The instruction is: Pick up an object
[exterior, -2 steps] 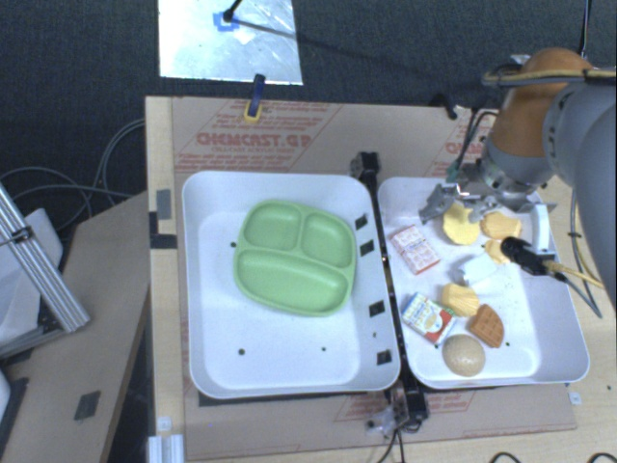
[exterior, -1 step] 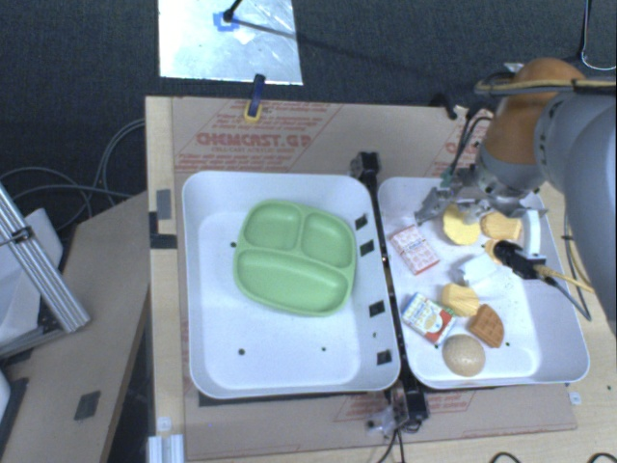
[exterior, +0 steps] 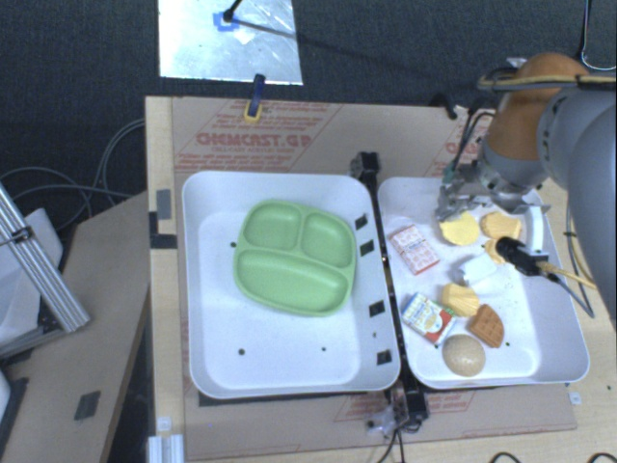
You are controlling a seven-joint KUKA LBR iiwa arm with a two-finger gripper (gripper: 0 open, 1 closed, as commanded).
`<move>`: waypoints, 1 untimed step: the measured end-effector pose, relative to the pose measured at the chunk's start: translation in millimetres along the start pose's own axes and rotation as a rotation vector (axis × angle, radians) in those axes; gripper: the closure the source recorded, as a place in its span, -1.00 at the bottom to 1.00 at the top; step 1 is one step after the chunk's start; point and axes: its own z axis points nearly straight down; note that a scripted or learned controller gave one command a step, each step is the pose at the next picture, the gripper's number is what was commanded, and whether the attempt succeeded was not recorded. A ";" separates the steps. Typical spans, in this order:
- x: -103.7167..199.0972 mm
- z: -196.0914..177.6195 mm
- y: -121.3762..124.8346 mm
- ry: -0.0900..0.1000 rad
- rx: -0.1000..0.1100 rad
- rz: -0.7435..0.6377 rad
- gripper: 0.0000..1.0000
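Observation:
My gripper (exterior: 455,204) hangs low over the back of the right bin (exterior: 559,355), just behind a pale yellow piece (exterior: 462,231). A tan round cookie (exterior: 500,225) lies right of that piece. Further forward in the same bin are a pink and white packet (exterior: 414,249), a white block (exterior: 479,269), a yellow wedge (exterior: 461,299), a brown waffle (exterior: 488,325), a colourful packet (exterior: 425,316) and a beige bun (exterior: 464,355). I see nothing held in the gripper.
A green divided plate (exterior: 294,257) lies in the left bin (exterior: 207,355). The black divider (exterior: 381,258) runs between the two bins. The grey arm (exterior: 578,133) comes in from the right above the right bin's back corner.

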 end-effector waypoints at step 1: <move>-7.4 -61.1 5.0 0.004 0.011 0.001 1.00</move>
